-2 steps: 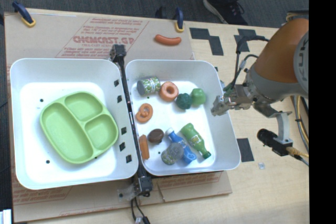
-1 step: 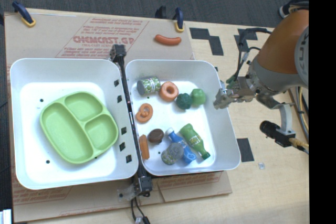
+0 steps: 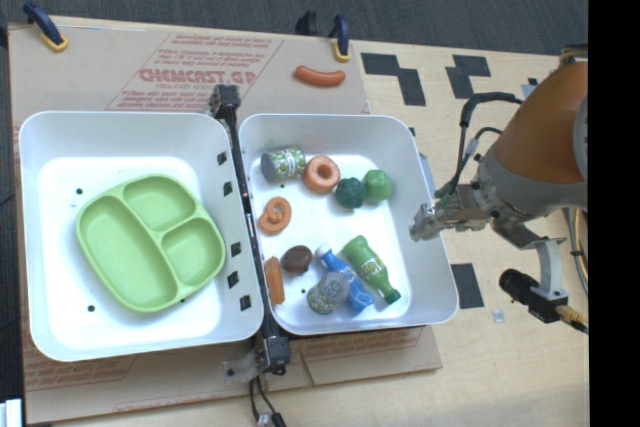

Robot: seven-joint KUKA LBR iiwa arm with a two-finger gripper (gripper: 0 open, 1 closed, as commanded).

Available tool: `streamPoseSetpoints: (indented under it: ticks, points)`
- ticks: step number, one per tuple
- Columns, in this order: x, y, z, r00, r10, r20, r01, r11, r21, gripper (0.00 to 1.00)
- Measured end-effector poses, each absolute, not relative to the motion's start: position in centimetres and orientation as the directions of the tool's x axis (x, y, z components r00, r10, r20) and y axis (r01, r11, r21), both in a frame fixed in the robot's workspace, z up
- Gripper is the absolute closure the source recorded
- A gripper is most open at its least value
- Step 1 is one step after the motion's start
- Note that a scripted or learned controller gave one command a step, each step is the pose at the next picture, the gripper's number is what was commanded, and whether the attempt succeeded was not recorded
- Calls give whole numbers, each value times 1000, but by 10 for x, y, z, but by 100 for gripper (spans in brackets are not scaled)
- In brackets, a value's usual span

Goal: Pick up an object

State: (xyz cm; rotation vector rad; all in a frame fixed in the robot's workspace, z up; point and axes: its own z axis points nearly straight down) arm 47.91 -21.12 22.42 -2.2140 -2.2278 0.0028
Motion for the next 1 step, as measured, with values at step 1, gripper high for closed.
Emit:
streamPoseSetpoints:
  ticks: [1]
  points:
    - [478,-212,252,-6,1000,-2,1000,6,3,100]
